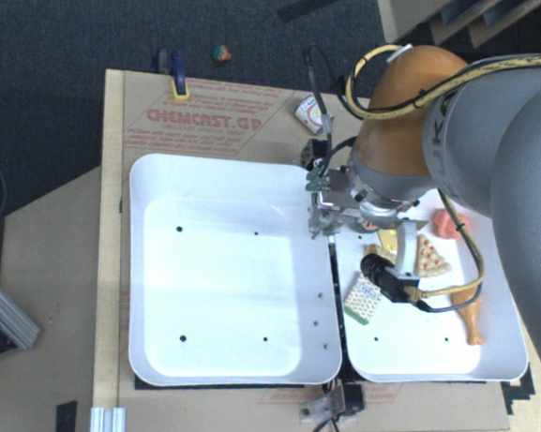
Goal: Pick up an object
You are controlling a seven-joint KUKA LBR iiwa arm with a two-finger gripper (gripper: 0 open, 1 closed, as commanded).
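The grey arm's gripper (332,211), its state impossible to tell, hung over the rim between the 2 bins, seemingly mid-approach, needing to descend onto the pizza-slice-shaped toy (430,256) in the right-hand shallow white bin (428,351).

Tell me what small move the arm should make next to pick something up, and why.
Probably shift the gripper a little toward the right white bin and lower it there. It sits at the divide between the bins, near their far edge, while the objects, the triangular pizza-slice toy, the green-dotted white card and the tan drumstick-shaped toy, all lie in the right bin.
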